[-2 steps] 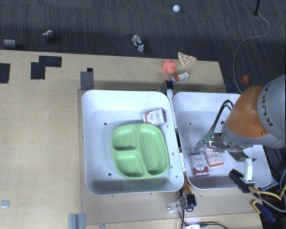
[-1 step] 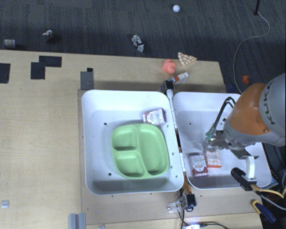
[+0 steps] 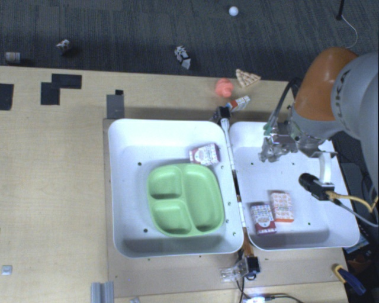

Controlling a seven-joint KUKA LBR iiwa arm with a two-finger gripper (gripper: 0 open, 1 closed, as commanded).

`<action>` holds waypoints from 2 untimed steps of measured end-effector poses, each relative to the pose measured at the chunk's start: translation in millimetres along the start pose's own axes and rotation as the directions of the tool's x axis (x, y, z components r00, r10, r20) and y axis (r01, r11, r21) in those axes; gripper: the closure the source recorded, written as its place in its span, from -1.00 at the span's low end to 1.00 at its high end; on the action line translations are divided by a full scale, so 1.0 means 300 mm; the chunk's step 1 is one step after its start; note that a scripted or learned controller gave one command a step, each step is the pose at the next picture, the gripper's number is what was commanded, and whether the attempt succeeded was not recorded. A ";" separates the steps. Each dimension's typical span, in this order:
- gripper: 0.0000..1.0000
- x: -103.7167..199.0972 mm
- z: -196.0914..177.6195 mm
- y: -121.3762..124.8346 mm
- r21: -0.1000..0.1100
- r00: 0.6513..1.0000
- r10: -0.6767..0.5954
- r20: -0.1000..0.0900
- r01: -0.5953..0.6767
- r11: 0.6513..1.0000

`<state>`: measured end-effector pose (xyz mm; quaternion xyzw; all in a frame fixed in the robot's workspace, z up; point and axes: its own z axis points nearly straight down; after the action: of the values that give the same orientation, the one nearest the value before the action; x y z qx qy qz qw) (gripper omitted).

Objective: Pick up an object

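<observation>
From my one overhead camera I see a pale wooden surface (image 3: 53,195) with black tape patches (image 3: 59,87) near its far edge, and beyond that a dark grey carpeted floor (image 3: 130,29) scattered with small bits: a white ball (image 3: 233,10), a crumpled white scrap (image 3: 183,57) and a tiny grey piece (image 3: 63,44). On the surface behind the bins lie a pink ball (image 3: 224,88) and a wedge shaped like a pizza slice (image 3: 247,78).

The left bin (image 3: 121,195) holds a green divided tray (image 3: 185,199), and a small reddish packet (image 3: 205,154) sits just beyond the tray's far edge. In the right bin (image 3: 337,231), two small cartons lie side by side near the front: a darker red one (image 3: 262,218) and a lighter orange-and-white one (image 3: 281,206). Both carry printing, but I can't read any of it at this size.

The arm comes in from the right with its orange band (image 3: 323,83) high. The end effector (image 3: 276,148) hangs over the far part of the right bin, well apart from both cartons. Whether it's released or clenched, I cannot tell. A black cable connector (image 3: 315,186) hangs just right of it.
</observation>
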<state>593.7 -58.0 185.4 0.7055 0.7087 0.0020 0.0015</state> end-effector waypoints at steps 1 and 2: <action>1.00 -0.042 -0.067 0.234 0.000 1.000 -0.002 0.001 0.002 1.000; 1.00 -0.040 -0.105 0.239 -0.004 1.000 -0.009 0.002 0.009 1.000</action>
<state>665.2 -69.6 217.2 0.7022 0.7120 0.0027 0.0038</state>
